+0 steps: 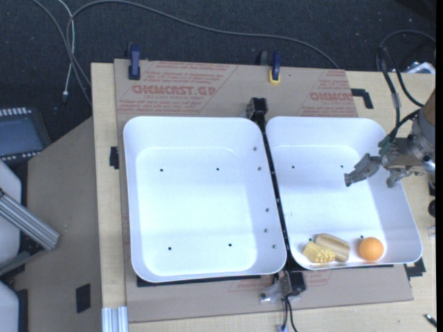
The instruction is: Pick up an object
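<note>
Orange ball [371, 248], corn [319, 254], bread roll [333, 243]: right bin [325, 144] front | claw [375, 171]: spread wide, holding nothing, above

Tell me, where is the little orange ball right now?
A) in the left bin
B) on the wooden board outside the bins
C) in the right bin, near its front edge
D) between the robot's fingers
C: the orange ball lies in the right bin, beside two yellowish items.

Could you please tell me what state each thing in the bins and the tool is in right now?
Tool: open, nothing between its fingers, over the right bin.
Orange ball: resting near that bin's front edge, untouched.
Corn cob: lying flat, against the bread roll.
Bread roll: lying flat.
</note>
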`<state>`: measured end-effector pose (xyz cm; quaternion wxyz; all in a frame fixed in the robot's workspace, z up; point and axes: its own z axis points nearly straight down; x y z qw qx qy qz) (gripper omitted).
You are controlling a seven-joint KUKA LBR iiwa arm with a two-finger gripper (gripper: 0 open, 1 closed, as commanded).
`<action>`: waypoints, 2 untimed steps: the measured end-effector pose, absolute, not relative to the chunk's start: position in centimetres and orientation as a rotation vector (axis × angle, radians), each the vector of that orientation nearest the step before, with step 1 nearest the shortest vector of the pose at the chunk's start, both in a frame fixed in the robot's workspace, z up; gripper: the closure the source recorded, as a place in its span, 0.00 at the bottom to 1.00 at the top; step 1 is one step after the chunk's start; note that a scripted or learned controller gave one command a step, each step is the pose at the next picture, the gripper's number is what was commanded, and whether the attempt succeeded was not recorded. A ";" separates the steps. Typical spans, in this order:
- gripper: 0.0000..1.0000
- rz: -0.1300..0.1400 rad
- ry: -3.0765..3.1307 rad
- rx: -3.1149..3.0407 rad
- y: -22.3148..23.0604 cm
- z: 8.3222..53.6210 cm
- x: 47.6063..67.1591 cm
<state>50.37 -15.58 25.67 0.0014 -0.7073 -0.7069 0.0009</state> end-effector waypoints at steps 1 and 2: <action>0.00 -0.001 -2.222 -2.221 -15.6 25.8 50.5; 0.00 0.004 -2.218 -2.219 -15.9 19.7 50.3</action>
